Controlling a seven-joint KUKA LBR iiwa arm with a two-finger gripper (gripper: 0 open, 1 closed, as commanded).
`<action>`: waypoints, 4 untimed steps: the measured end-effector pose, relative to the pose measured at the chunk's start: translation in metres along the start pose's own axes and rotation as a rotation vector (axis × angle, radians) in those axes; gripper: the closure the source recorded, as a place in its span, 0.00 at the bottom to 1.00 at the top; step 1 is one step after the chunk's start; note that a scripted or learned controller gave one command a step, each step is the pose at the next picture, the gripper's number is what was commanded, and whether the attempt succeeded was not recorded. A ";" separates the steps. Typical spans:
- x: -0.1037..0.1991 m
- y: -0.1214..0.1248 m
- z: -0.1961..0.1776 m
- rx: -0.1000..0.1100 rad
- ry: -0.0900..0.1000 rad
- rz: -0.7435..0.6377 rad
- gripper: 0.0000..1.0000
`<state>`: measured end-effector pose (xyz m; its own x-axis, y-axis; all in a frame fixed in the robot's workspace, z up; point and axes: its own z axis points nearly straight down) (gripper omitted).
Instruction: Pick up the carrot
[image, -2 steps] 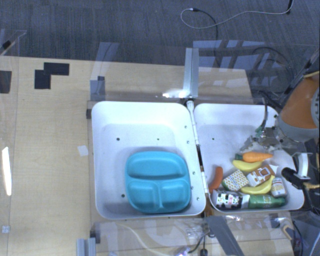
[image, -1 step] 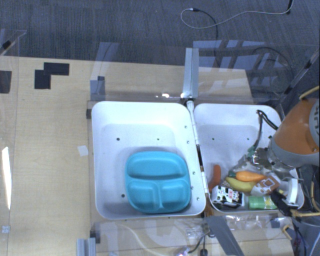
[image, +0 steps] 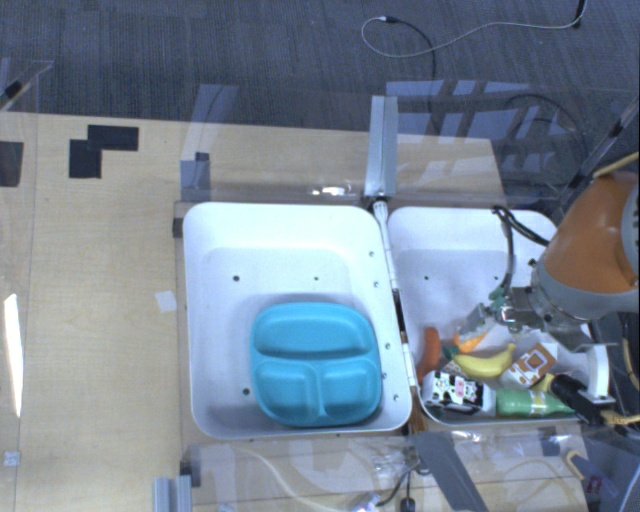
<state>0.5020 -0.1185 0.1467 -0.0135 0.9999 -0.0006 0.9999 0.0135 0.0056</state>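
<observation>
The carrot is a short orange stick lying near the left wall of the right bin, toward its front. My gripper hangs over the same bin, to the right of the carrot and slightly behind it, just above the pile of items. It is apart from the carrot. The grey arm with its orange band comes in from the right and hides the bin's right side.
A yellow banana lies right of the carrot, with a black-and-white box, a green bottle and a brown-and-white packet crowded at the bin's front. A blue divided tray lies in the left bin.
</observation>
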 end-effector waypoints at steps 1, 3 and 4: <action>-0.031 0.049 0.057 -0.008 -0.001 0.017 0.00; -0.018 0.018 0.051 -0.018 0.002 -0.157 0.00; -0.020 0.017 0.045 -0.016 -0.002 -0.155 1.00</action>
<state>0.5192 -0.1382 0.1021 -0.1674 0.9859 -0.0050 0.9857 0.1674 0.0211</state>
